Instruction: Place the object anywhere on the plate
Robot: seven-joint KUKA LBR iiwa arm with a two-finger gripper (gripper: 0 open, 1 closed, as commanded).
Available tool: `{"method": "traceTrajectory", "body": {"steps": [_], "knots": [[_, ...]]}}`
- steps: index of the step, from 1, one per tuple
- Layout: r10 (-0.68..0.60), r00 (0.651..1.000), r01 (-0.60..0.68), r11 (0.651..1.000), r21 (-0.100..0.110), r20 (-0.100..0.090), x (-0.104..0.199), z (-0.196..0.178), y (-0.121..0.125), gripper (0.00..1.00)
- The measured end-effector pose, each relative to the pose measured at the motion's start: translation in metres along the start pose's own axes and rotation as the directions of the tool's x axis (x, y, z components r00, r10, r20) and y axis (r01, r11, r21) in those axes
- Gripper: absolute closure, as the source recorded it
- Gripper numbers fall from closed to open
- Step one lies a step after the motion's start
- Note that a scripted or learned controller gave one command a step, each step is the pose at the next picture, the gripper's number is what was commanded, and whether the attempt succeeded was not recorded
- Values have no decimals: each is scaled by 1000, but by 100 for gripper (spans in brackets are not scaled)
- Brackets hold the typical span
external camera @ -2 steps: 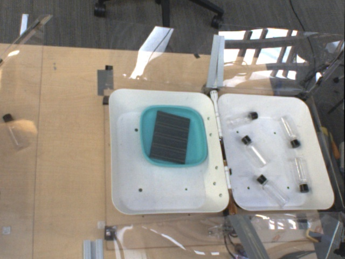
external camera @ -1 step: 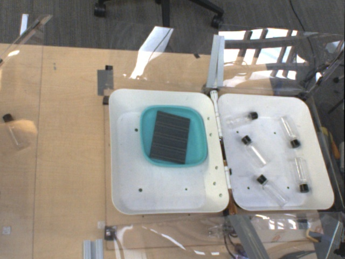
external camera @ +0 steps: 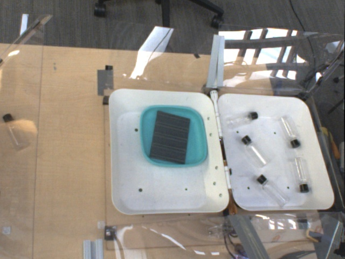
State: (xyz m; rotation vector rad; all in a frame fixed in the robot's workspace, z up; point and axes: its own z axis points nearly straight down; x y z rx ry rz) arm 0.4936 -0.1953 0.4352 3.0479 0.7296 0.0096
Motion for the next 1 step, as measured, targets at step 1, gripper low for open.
{"method": "traceTrajectory", "body": {"steps": [1], "knots": [[0,1000,0,1000,0,0,0,0,0,0]]}}
